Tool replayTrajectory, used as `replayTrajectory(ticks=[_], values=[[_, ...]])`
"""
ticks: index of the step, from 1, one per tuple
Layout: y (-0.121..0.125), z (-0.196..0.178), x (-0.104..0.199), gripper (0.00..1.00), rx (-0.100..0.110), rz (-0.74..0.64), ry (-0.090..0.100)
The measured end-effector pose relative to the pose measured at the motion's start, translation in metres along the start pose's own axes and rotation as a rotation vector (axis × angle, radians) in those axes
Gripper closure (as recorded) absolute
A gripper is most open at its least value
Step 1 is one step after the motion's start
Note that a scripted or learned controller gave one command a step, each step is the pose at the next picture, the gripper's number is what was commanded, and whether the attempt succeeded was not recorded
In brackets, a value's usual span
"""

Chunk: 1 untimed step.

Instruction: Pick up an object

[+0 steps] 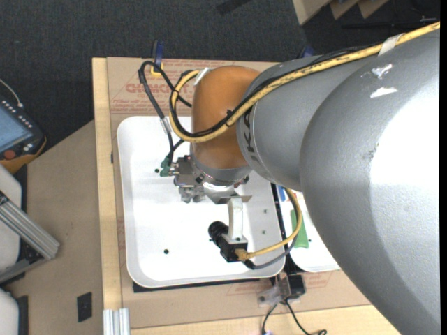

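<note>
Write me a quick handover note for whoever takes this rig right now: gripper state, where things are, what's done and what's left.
Gripper: low over the middle of the left bin, under the orange band; the wrist hides whether it is open or shut.
Things: no object is visible between the fingers. Something green peeks out at the wrist's left edge; too hidden to identify. The right bin is mostly covered by the arm.
Done: arm is positioned over the left bin.
Left: confirm a grasp, then lift an object clear.
</note>
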<state>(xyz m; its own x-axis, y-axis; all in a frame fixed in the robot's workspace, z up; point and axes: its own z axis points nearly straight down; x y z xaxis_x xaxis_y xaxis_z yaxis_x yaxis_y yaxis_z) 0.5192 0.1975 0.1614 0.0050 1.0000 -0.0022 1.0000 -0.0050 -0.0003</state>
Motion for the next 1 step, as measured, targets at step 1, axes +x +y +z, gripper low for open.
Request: replayTrajectory(ticks=[1], values=[[0.0049, -0.1852, -0.0523, 1.00, -0.019, 0.000, 0.006]])
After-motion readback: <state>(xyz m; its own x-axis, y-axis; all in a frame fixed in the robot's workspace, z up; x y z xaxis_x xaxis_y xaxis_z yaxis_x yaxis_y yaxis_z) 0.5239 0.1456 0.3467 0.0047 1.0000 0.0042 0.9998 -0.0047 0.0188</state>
